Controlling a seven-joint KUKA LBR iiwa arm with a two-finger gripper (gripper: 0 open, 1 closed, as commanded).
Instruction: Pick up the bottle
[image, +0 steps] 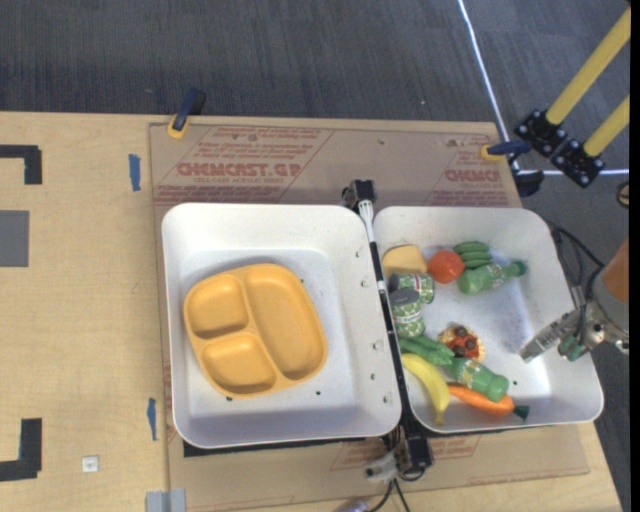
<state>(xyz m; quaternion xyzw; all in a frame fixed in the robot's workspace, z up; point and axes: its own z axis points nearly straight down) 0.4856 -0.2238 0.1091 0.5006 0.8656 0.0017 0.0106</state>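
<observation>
I see the bench (80, 300) with two white bins side by side on a cardboard sheet (300, 160). Left bin (190, 400) carries a yellow divided plate (255, 327), three compartments, sitting roughly centre. Right bin (540, 250) holds all the small stuff, mostly packed against its left wall and lower edge.

Arm (620, 290) enters from the right, only a bit of it visible at the frame edge. Gripper (545, 345) hangs over the right side of the right bin, pointing left and slightly down. Its tip is small and blurred, so whether it's apart or together I can't tell. Nothing visibly between them.

Two green bottles in that bin. Upper bottle (488, 274) lies on its side near the top of the bin, just right of a red tomato (446, 265), above and left of the gripper, apart from it. Lower bottle (478, 378) lies on its side near the bottom edge, below-left of the gripper, also apart, touching an orange carrot (482, 401) below it.

Smaller items: banana (428, 380) at lower left, a green-labelled can (410, 300) against the left wall, a yellow block (403, 260) above it, a small dark-and-orange toy (461, 342) mid-bin.
</observation>
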